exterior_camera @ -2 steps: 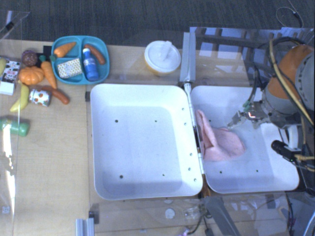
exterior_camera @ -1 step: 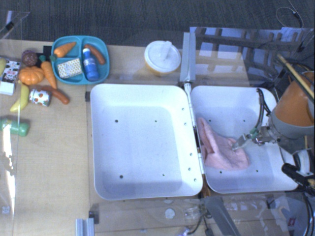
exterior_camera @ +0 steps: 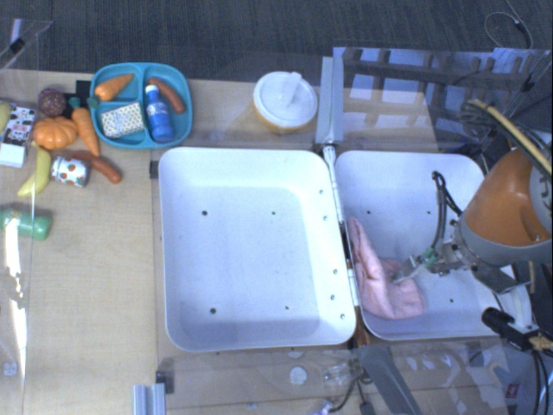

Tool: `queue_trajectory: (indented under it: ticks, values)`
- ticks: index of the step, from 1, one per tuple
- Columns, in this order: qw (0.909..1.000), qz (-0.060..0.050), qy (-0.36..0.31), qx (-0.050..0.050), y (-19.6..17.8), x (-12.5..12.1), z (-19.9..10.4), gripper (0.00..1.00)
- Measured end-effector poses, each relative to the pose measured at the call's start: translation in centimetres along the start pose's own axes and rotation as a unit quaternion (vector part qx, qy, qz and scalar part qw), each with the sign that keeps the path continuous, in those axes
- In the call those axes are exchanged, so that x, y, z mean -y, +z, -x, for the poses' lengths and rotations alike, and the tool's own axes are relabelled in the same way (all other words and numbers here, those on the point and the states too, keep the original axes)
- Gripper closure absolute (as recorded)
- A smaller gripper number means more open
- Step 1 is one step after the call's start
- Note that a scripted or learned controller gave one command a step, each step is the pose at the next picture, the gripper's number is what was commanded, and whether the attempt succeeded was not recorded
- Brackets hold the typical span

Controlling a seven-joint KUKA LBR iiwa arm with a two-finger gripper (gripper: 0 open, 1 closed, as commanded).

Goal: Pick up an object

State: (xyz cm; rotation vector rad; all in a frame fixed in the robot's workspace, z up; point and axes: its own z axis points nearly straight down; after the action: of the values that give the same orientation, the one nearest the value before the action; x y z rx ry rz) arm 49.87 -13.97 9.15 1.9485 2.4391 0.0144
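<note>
Orange-banded arm [exterior_camera: 511, 204] fills my near right, reaching into the right bin [exterior_camera: 389, 184]. From the camera view, I see the gripper [exterior_camera: 413, 267] at the edge of a crumpled pink cloth [exterior_camera: 380, 279], which lies against that bin's left wall; I cannot tell its state. Beside it sits the left bin [exterior_camera: 251, 249].

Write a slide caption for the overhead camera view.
KUKA arm's gripper low in the right bin, at a crumpled pink cloth; left bin alongside.
</note>
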Motion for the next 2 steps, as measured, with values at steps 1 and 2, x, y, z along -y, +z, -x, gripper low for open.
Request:
queue_trajectory:
  ticks: [1, 2]
  values:
    - [0.9965, 0.000, -0.083, 0.000, 0.0, -0.2, -3.2, 0.00]
    - [0.9759, -0.006, -0.218, -0.005, -8.9, -8.1, 4.5, 0.00]
